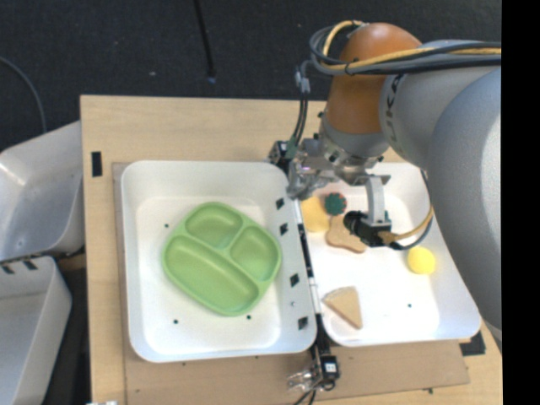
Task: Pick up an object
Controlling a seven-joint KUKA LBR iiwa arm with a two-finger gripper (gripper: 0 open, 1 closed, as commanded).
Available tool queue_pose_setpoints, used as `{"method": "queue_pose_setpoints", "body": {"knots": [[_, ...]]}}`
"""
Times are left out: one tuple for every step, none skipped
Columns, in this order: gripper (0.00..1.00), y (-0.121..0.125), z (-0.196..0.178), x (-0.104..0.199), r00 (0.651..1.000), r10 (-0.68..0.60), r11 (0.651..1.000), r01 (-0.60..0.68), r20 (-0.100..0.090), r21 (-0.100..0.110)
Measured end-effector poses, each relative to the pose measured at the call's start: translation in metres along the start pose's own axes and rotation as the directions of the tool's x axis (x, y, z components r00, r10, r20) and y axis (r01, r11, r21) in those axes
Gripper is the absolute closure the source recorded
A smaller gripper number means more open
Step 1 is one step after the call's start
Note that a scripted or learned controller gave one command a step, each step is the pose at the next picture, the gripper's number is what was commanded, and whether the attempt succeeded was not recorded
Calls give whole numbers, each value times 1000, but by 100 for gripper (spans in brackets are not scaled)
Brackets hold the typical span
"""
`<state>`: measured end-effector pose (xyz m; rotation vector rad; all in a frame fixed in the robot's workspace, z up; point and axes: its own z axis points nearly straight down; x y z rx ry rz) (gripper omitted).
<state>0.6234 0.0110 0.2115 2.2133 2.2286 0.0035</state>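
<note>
My gripper (337,199) hangs low over the back left part of the right bin (439,310), its two fingers spread wide apart and open. A small dark green ball (335,202) lies between the fingers, touching neither. A pale yellow round piece (313,217) sits just left of the ball against the bin's left wall. A flat tan biscuit-like piece (342,237) lies in front of the ball. A yellow ball (421,261) rests further right, and a tan wedge (343,306) lies near the bin's front.
The left bin (143,327) holds a green divided plate (221,258). A raised divider (297,251) with black clips separates the two bins. The arm's grey body and orange band (371,66) loom over the right bin's back and right side.
</note>
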Motion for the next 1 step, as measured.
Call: {"method": "queue_pose_setpoints", "body": {"knots": [[100, 13, -18, 55, 1000, -1, 1000, 1, -1, -1]]}}
